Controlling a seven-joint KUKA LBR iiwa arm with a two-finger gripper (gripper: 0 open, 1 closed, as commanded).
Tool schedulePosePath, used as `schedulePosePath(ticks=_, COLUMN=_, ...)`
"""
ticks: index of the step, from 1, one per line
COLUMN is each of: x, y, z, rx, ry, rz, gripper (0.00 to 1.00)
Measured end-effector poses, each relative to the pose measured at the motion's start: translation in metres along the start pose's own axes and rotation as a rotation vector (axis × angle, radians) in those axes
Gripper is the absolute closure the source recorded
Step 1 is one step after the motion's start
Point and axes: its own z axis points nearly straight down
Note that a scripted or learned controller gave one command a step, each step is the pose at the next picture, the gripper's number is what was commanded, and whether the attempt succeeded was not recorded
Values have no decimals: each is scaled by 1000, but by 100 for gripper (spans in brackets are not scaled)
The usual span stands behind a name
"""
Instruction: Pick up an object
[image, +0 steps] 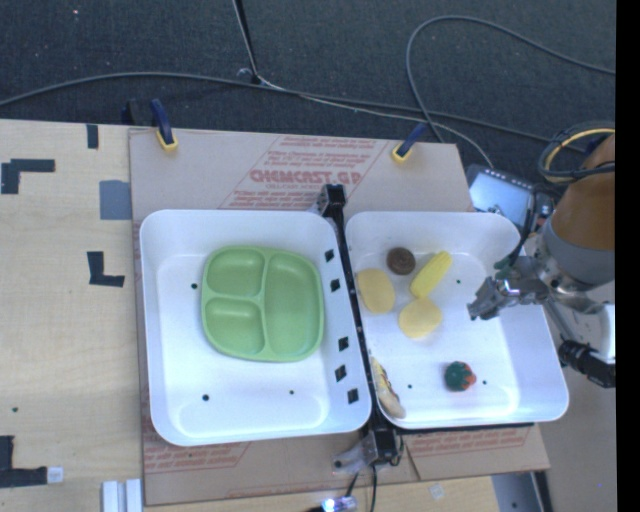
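Note:
The right bin holds a brown round piece, a yellow corn-like piece, two pale yellow pieces, a green and red ball and a tan piece by its left wall. My gripper hovers over the right side of this bin, right of the yellow pieces and above the ball. Nothing shows between its fingers.
The left bin bears a green divided plate. Black clips line the divider between the bins. Cables cross the dark floor at the back, and clamps hold the cardboard under the bins.

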Motion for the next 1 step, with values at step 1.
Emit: schedulePosePath(ticks=1, x=53, y=-1, z=8, rx=3, ry=2, rz=-4, gripper=100)
